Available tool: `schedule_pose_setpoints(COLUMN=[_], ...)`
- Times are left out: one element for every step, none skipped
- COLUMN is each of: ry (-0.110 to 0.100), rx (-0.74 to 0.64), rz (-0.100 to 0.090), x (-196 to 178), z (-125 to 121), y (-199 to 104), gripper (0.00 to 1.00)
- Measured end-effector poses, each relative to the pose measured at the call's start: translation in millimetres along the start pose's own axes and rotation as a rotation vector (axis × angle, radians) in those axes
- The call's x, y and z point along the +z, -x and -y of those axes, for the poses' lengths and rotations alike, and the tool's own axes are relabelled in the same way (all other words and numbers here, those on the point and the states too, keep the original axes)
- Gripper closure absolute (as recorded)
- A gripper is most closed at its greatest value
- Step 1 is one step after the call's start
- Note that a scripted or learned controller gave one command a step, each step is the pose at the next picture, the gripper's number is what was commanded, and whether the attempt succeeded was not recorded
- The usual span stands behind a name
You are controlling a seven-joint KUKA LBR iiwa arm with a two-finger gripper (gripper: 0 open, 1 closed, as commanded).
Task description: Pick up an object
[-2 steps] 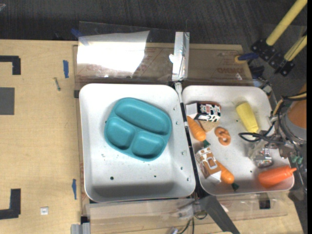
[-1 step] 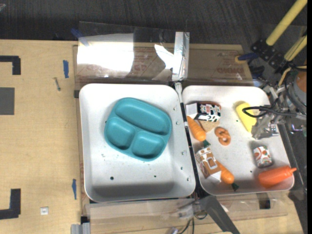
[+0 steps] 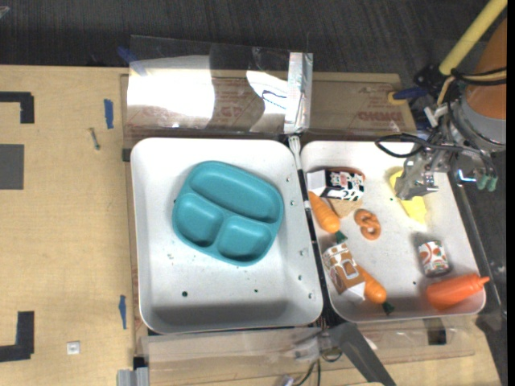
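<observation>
A light wooden bench (image 3: 56,240), marked with black tape corners and small blue tape strips, is seen from above against a dark carpeted floor (image 3: 201,6) at 12 o'clock. Two shallow white bins are set side by side at its centre. The left bin (image 3: 161,296) is occupied by a teal three-compartment tray (image 3: 228,210). A clear plastic sheet (image 3: 217,87) over brown cardboard is placed just behind the bins.

In the right bin (image 3: 463,232), a black-and-white carton (image 3: 344,183) is found at 11 o'clock, a carrot (image 3: 324,213) just below it, a small orange pretzel-like piece (image 3: 368,223) at centre, a brown-and-white box (image 3: 341,266) touching a second carrot (image 3: 372,287) at 7 o'clock, a small can (image 3: 433,257) at 4 o'clock, and a large orange vegetable (image 3: 455,289) at 5 o'clock. A yellow object (image 3: 412,203) lies at 1 o'clock.

The gripper (image 3: 420,179) is positioned over that yellow object; whether its fingers are apart or together cannot be told, and nothing is seen held.
</observation>
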State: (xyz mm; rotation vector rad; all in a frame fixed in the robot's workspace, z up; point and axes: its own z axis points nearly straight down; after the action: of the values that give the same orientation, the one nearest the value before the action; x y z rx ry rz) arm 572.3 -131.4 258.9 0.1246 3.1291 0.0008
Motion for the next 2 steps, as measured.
schedule_pose_setpoints(ry=[0.001, 0.000], rx=[0.011, 0.022], rz=[-0.005, -0.002], x=[9.5, -8.7], z=[-51.1, -76.3], y=[-39.6, 26.8], gripper=[1.00, 1.00])
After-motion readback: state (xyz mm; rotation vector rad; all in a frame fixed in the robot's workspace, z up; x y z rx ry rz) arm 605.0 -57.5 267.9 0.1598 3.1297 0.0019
